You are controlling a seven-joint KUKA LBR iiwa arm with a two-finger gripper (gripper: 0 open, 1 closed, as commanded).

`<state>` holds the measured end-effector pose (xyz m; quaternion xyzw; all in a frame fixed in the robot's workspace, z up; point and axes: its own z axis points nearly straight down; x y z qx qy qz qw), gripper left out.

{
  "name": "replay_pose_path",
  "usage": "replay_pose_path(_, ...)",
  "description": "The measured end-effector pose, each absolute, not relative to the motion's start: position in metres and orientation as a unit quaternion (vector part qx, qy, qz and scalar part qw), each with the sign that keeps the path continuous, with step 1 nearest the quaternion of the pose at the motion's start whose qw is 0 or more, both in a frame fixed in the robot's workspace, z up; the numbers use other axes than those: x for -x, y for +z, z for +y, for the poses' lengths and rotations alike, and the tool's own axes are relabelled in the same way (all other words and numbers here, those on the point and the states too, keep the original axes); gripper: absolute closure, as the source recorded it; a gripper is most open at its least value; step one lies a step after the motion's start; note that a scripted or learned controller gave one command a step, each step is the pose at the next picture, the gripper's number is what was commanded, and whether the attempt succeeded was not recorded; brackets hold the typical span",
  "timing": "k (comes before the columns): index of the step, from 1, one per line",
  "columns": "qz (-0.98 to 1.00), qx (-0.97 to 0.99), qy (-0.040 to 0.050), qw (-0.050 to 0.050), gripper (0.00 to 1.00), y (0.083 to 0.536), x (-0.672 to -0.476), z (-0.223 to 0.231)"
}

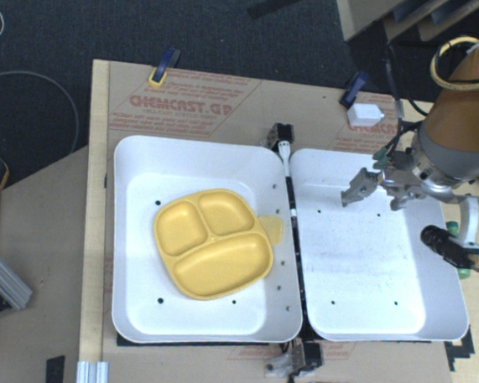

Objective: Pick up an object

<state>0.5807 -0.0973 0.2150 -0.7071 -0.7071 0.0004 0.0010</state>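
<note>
The two-finger gripper (380,193) hangs over the upper part of the right shallow white bin (354,315), fingers spread wide, holding nothing. The yellow three-compartment plastic plate (211,243) lies flat in the left white bin (128,294), centre-left of the frame.

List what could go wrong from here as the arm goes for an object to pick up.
1. The gripper hovers over the right bin, while the yellow divided plate lies in the left bin; closing here would likely grab nothing.
2. The plate is wide, flat and shallow, so two fingers may slip off its rim.
3. Crossing over, the gripper could clip the bins' adjoining walls.
</note>
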Motion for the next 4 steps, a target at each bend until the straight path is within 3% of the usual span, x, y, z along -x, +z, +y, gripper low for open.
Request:
replay_pose_path(1, -0.709, 0.706, -0.0039, -0.002, 0.00, 0.320, -0.491, -0.053)
replay_pose_path(2, -0.708, 0.707, -0.0012, -0.002, 1.00, 0.325, -0.493, -0.055)
replay_pose_path(3, -0.711, 0.703, 0.0006, 0.003, 1.00, 0.309, -0.478, 0.036)
replay_pose_path(4, -0.709, 0.705, -0.0048, -0.003, 1.00, 0.394, -0.480, 0.063)
